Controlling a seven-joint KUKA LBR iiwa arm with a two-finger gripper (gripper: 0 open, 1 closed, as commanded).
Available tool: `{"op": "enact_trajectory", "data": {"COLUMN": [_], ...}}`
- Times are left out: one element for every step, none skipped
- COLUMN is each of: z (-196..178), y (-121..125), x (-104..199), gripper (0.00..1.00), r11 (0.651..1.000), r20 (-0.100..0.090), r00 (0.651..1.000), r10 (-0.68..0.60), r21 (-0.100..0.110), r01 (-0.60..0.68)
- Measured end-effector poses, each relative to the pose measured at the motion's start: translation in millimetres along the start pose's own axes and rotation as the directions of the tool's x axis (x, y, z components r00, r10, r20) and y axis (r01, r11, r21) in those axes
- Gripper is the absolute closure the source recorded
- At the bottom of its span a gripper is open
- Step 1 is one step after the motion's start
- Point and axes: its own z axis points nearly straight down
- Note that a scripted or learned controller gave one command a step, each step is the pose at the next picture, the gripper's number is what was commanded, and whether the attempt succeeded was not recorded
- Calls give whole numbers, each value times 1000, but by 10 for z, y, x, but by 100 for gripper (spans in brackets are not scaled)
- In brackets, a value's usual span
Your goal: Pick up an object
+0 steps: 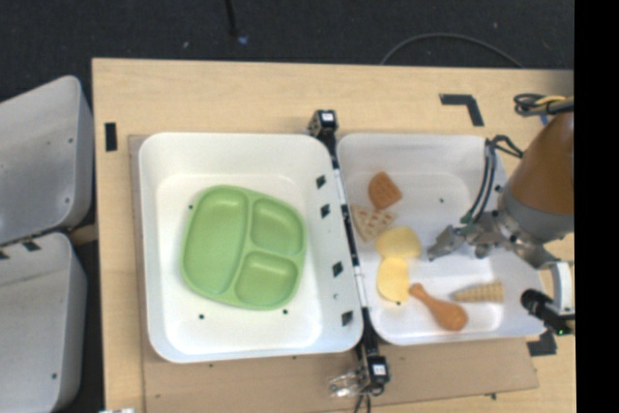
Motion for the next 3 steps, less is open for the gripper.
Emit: {"op": "enact_trajectory", "data": {"z": [-43,-680,-1249], "y": [-63,15,41], "x": [22,-15,63], "gripper": [100,100,100], "r11": [1000,1000,1000], "r20": [-13,-13,-14], "r00": [1000,1000,1000], "r10": [6,-4,-5], "r21": [22,18,18], "r01": [-6,4,6]}}
